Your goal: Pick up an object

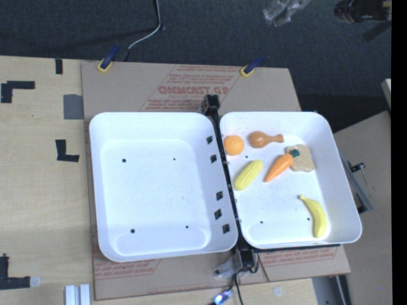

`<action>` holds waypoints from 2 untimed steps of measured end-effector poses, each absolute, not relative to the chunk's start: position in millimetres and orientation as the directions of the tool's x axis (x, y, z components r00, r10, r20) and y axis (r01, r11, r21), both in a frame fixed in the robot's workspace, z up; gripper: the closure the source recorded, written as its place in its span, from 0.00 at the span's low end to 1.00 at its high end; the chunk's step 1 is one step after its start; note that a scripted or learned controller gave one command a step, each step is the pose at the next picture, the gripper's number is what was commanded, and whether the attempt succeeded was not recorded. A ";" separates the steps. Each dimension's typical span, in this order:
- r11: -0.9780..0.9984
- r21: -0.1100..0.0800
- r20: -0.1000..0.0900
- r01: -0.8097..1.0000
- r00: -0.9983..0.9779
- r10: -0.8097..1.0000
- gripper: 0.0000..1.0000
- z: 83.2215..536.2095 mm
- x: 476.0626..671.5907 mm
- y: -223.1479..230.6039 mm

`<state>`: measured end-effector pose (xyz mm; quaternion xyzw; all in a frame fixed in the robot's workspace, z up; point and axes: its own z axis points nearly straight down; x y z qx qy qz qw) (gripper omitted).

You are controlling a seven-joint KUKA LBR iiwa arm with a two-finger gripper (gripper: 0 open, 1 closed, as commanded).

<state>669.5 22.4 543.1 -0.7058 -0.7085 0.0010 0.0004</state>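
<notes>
The right bin [331, 138] holds several toy foods. An orange ball [233, 145] lies by the centre divider, with a brown chicken drumstick [264, 138] just right of it. Below them lie a yellow corn cob [247, 175] and an orange carrot [279, 166]. A tan piece with a teal spot [302, 158] touches the carrot's top end. A yellow banana [315, 216] rests near the bin's front right corner. My gripper [284, 4] hangs blurred at the top of the view, well beyond the bins and over the dark floor, with nothing seen in it.
The left bin [102, 170] sits beside the right one, joined by a black clipped divider [219, 170]. Both rest on a cardboard sheet [184, 88] on the wooden bench. A black cable [149, 24] runs over the dark floor at the back.
</notes>
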 end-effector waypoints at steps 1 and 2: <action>0.004 -0.004 -0.002 1.000 -0.004 1.000 1.00 552.0 670.1 23.3; 0.006 -0.004 -0.003 1.000 -0.006 1.000 1.00 561.2 670.7 24.4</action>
